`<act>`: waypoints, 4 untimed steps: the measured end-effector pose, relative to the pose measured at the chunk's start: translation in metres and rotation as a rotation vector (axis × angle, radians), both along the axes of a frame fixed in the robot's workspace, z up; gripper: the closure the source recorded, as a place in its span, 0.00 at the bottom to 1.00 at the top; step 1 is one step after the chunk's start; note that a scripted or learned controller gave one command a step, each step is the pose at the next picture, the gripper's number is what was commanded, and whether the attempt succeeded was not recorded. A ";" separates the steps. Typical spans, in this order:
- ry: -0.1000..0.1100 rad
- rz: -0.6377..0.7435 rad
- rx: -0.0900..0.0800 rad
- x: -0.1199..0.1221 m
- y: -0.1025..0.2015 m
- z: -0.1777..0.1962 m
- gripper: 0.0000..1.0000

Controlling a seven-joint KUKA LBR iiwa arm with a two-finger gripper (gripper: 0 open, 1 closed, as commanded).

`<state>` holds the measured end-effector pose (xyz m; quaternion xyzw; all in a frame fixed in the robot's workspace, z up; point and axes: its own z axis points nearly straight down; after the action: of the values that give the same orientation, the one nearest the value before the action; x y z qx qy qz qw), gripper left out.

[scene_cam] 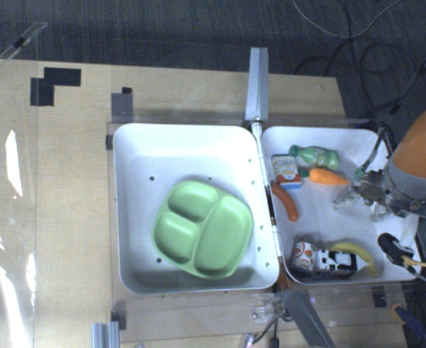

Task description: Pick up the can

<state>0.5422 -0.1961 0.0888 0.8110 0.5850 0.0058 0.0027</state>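
The can [303, 255] lies on its side in the front left corner of the right bin [358, 138]. It has a white and orange-red label and its round end faces left. My gripper [359, 203] hangs over the right half of that bin, below the arm's orange band [419, 151]. It is up and to the right of the can and well apart from it. Its fingers stand open with nothing between them.
A black and white pack [336, 262] touches the can's right side, with a banana [359, 254] beside it. A green bottle [314, 155], small carton [287, 170], carrot [327, 177] and sausage [287, 201] lie further back. The left bin holds a green divided plate [203, 228].
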 end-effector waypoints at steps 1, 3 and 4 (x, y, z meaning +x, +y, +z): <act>0.001 0.118 -0.008 0.010 0.013 0.000 0.00; -0.007 0.151 -0.006 0.001 -0.001 0.013 1.00; -0.006 0.150 -0.006 0.001 -0.001 0.012 0.00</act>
<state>0.5435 -0.1971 0.1013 0.7648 0.6442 0.0070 0.0064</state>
